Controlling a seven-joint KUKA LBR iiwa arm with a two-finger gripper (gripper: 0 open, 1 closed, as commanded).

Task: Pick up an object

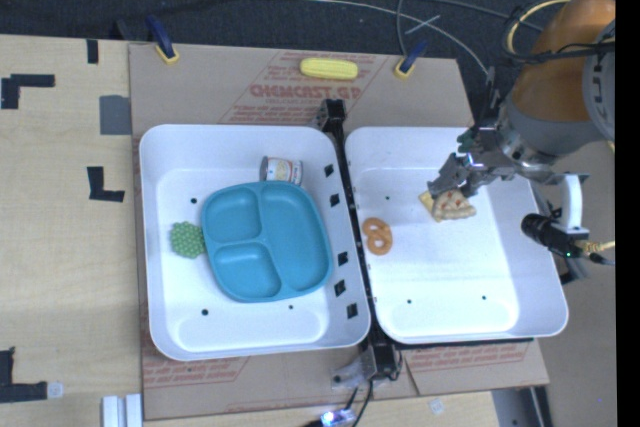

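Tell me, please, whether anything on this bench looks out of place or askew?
The yellow banana-like toy lies on the cardboard behind the bins, outside both. In the left bin, the small can lies tipped on its side beside the blue tray.

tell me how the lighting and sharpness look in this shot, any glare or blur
Camera view: light is even and soft, with only faint shadows inside the left bin and right bin; the white bin floors look bright but not blown out; the whole frame is mildly soft, so the gripper and the pretzel lack fine detail.

Below me, the white bins (160, 245) look like smooth plastic, the blue tray (266, 242) matt, and the tabletop (60, 245) pale wood.
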